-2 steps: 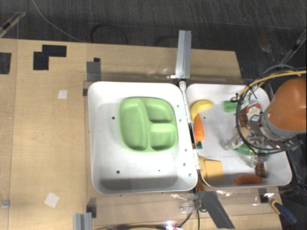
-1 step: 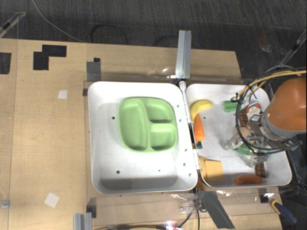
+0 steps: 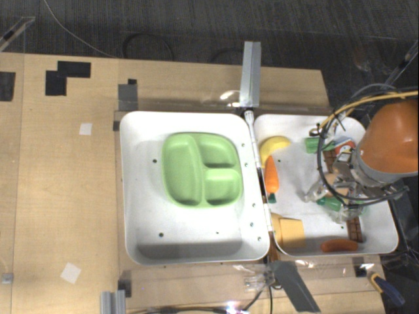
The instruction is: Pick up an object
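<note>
Camera view, from above and at a slant: two shallow white bins side by side on a pale wooden bench (image 3: 59,195). Left bin (image 3: 141,241): one thing only, a light green divided tray (image 3: 200,169) with three compartments, lying near the middle. Right bin (image 3: 386,237): several small things. One yellow lemon-like piece (image 3: 273,145) near the upper left corner. One orange carrot (image 3: 271,176) just below it, lengthwise along the left wall. One tan block (image 3: 289,230) at the lower left. One reddish sausage-like piece (image 3: 338,245) along the bottom wall. One brown bar-shaped piece (image 3: 355,227) just above and right of it. Two small green bits, one near the top (image 3: 312,145), one lower (image 3: 328,202), right at the wrist hardware; hard to tell whether loose things or parts of the tool. One arm, reaching in from the right, orange band (image 3: 393,136) above the right bin, looped cables (image 3: 340,120) around the wrist. Gripper (image 3: 335,191) low over the middle of the right bin, buried in cables and fittings; opening of the claw cannot be told, nor anything between it.
</note>
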Tool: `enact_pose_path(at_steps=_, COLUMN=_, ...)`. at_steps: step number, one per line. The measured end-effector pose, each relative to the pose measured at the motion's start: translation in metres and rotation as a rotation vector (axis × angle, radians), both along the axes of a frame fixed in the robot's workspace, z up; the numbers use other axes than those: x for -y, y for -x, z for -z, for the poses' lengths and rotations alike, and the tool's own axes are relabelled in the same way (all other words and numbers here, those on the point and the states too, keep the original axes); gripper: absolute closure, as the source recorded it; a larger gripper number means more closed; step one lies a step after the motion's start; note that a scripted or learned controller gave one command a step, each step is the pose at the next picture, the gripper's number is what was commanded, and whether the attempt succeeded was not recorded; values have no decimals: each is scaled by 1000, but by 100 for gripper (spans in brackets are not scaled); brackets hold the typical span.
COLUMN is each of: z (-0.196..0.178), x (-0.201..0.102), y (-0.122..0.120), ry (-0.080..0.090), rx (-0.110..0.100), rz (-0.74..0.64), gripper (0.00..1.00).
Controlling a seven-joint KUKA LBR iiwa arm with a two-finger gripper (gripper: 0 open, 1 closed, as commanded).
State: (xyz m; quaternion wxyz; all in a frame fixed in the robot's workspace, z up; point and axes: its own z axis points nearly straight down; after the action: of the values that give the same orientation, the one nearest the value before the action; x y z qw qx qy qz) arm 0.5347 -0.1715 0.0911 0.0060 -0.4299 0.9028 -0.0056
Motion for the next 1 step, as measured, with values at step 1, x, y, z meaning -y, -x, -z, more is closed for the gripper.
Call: enact_pose_path(at_steps=1, z=-14, x=-4, y=-5, ry=-4, rx=17, rz=1, gripper=100)
